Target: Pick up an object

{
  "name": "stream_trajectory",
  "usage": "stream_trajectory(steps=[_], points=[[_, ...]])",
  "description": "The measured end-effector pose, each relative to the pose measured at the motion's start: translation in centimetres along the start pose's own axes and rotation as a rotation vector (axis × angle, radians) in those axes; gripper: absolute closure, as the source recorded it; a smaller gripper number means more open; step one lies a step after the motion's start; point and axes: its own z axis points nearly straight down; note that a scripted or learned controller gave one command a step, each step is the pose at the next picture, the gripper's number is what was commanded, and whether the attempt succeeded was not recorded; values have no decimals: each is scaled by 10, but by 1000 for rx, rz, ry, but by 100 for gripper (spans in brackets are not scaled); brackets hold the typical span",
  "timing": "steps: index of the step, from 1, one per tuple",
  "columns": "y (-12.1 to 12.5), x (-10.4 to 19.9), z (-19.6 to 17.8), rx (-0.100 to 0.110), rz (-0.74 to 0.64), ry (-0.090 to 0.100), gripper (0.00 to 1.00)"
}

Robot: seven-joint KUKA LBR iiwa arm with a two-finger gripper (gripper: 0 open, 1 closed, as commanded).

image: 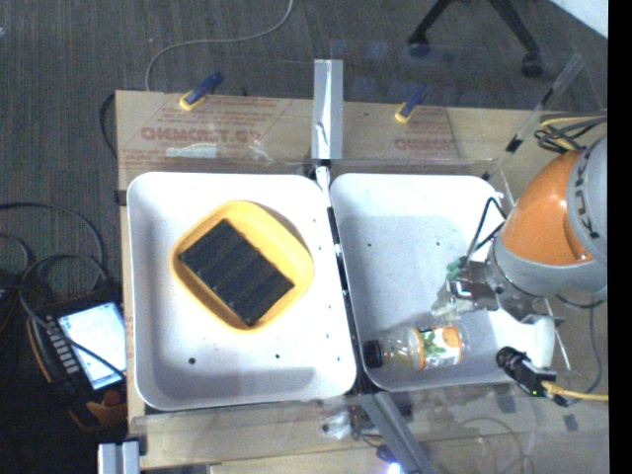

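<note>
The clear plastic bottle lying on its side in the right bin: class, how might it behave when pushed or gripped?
The clear plastic bottle with the orange label lies on its side, so a push would probably roll it. It looks mostly see-through, perhaps nearly empty, so likely light. Its smooth, rounded wall might slip or dent when squeezed. It rests near the right white bin's front wall, which could stop it.

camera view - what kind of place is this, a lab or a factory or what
Most likely a robotics lab or test cell. A bench holds two white bins side by side under the robot arm, loose cables trail over the carpet, and an office chair base stands behind the bench.
</note>
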Motion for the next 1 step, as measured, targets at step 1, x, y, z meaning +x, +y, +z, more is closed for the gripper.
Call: stream_trajectory(steps=[1], points=[[0,0,0,0,0,0,0]])
